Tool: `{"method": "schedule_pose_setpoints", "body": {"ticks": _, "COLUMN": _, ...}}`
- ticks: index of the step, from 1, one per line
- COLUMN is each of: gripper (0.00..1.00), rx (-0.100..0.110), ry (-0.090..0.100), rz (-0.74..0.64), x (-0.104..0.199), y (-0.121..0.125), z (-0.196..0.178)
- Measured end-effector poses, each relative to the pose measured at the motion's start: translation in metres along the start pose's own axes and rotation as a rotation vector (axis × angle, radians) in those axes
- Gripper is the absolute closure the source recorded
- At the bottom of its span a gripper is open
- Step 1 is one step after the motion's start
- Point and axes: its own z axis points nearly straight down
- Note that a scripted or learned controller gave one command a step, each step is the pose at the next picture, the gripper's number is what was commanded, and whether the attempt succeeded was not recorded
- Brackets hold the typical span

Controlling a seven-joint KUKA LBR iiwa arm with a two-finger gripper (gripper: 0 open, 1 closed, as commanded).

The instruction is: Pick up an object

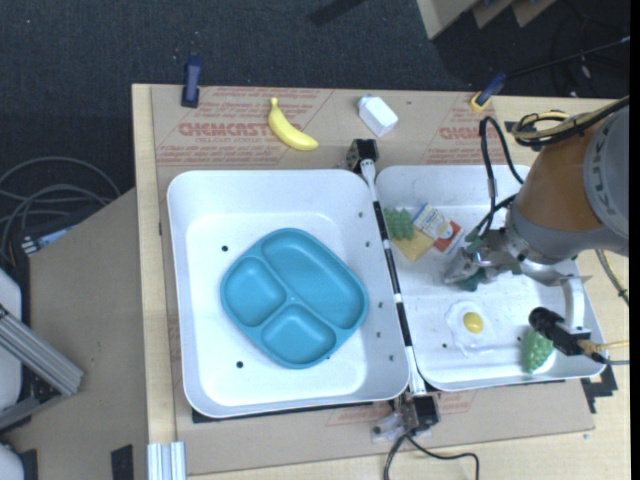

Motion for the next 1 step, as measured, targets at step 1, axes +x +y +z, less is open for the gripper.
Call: {"method": "schedule_pose_setpoints", "body": {"ticks": 1, "gripper": 1.00, "rx": 0.000, "ry": 0.000, "rz": -0.002, "x": 0.0628, "y": 0.0204, "z": -0.1207}}
